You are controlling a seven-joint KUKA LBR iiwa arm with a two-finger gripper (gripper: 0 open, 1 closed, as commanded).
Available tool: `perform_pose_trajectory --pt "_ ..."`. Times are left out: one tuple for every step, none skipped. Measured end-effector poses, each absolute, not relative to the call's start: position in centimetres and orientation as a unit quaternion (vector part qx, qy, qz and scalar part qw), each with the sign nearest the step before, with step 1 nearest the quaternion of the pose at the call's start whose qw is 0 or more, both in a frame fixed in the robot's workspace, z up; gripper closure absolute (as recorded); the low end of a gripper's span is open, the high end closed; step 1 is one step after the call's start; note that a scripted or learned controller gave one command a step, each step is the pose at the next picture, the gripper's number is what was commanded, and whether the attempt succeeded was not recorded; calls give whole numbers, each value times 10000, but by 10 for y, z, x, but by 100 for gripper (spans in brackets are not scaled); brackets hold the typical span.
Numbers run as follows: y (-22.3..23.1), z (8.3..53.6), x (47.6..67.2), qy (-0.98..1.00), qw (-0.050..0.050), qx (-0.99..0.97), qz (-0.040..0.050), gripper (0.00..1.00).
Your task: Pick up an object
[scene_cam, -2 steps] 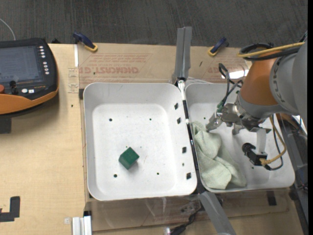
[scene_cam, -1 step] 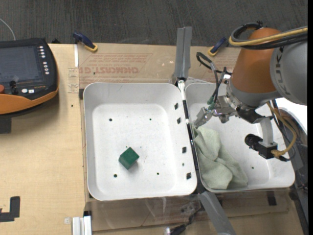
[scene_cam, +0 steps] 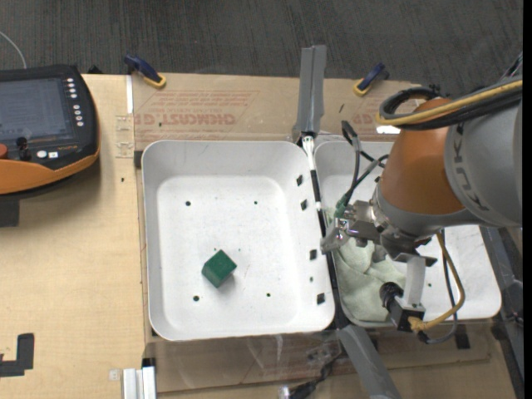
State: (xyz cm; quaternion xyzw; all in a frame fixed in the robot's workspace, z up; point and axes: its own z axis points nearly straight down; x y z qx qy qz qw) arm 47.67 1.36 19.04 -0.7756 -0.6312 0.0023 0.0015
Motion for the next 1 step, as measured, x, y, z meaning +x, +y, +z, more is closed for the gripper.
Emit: perform_pose_trajectory --pt "53 191 477 -5806 4 -8142 20 0"
